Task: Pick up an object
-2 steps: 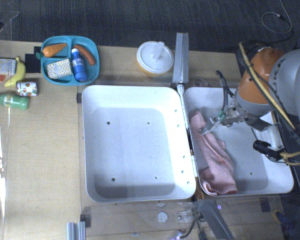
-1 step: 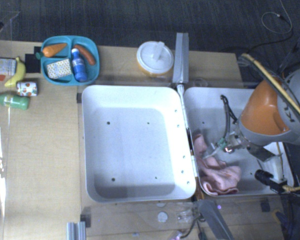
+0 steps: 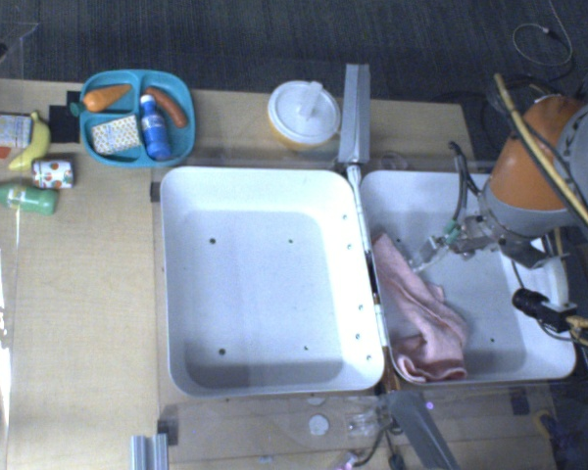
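Grey KUKA arm with an orange band

The arm (image 3: 554, 169) shows a rounded orange section beneath a pale grey shell, crossed by a yellowish rod or hose. Thin dark cables run along the wrist to a small metallic gripper (image 3: 441, 245) with greenish details and slim fingers.

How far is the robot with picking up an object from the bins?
Done: the arm reaches into the right bin. In hand: the gripper sits low beside the pink cloth; no object shows between its fingers. Left: grasping and lifting the cloth, which lies crumpled along the bin's left wall.
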`<state>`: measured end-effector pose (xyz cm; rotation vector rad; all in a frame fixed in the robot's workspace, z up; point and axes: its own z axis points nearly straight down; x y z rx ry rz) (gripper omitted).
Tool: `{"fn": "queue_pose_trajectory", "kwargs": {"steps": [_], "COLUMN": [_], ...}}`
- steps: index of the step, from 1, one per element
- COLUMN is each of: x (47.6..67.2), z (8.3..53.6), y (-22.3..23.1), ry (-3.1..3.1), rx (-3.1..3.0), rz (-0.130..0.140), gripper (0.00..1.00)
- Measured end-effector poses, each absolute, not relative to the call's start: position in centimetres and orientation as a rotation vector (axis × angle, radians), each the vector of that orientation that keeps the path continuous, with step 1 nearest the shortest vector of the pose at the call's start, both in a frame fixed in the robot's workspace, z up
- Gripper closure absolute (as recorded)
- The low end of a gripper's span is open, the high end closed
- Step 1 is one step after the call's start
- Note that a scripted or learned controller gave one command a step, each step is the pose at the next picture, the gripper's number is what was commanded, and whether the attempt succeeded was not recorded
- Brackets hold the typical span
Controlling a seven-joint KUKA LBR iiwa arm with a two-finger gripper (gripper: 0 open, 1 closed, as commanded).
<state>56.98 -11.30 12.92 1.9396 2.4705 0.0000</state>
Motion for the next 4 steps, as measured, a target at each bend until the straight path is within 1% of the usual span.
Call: {"fn": "queue_pose_trajectory", "kwargs": {"steps": [1,2,3,4], "x": [67.0,58.8,62.4,61.4], "z": [8.7,8.8,8.8,14.8], "y": [-9.3,-13.0,-9.8,-12.7], "ry": [2.546,2.495,2.593,2.496], "rx": [1.845,1.889,1.75,1.904], "rz": [-0.006,0.006,0.009,0.001], "gripper": [0.0,0.0,0.0,0.0]}}
